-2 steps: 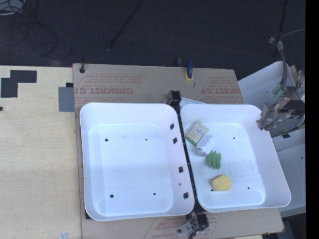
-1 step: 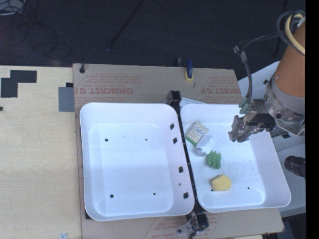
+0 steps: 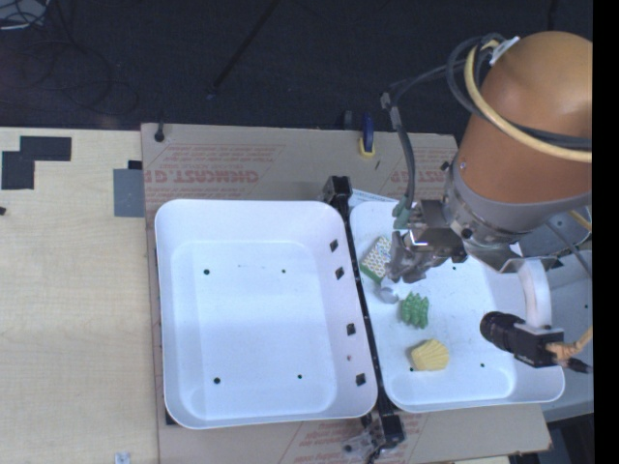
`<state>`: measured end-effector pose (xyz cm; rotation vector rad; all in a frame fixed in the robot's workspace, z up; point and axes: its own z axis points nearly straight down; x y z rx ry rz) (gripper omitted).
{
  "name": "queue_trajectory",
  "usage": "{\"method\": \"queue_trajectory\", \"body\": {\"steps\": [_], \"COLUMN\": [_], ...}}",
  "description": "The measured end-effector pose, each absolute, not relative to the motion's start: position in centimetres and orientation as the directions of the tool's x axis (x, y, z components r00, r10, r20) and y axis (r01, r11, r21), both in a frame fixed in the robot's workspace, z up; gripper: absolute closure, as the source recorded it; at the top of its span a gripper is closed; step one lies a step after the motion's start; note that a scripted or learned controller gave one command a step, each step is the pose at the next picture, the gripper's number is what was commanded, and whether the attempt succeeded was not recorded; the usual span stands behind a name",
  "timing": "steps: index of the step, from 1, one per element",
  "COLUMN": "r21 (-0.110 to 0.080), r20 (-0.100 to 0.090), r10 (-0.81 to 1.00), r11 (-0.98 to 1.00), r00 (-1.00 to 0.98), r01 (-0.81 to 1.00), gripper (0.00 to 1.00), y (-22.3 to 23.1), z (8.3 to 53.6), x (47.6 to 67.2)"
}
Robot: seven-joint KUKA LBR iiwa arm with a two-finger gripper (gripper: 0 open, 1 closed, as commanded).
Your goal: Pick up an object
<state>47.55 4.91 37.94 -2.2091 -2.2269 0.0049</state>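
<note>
My gripper [image 3: 398, 276] reaches down into the right bin [image 3: 484, 390] near its left wall. Just to its left lies a green-and-white patterned object [image 3: 374, 255], touching or nearly touching the fingers. A green knobbly object [image 3: 415, 309] lies just below the gripper. A yellow shell-shaped object [image 3: 429, 356] rests nearer the front of the same bin. A small pale object [image 3: 387, 295] sits right under the fingertips. Nothing can be seen held between the fingers.
The left bin [image 3: 251, 312] stands beside the right one, with a black divider [image 3: 353, 298] of clips between them. The arm's large orange and grey body [image 3: 527, 133] overhangs the back right of the right bin.
</note>
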Motion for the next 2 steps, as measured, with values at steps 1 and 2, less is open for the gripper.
{"method": "queue_trajectory", "body": {"steps": [1, 2], "r21": [-0.007, -0.011], "r20": [-0.001, -0.002], "r10": [1.000, 1.000], "r11": [0.003, 0.006], "r00": [-0.003, -0.006], "r01": [1.000, 1.000], "gripper": [1.00, 1.00], "y": [4.51, 4.46], "z": [38.97, 39.87], "x": [47.60, 47.62]}}
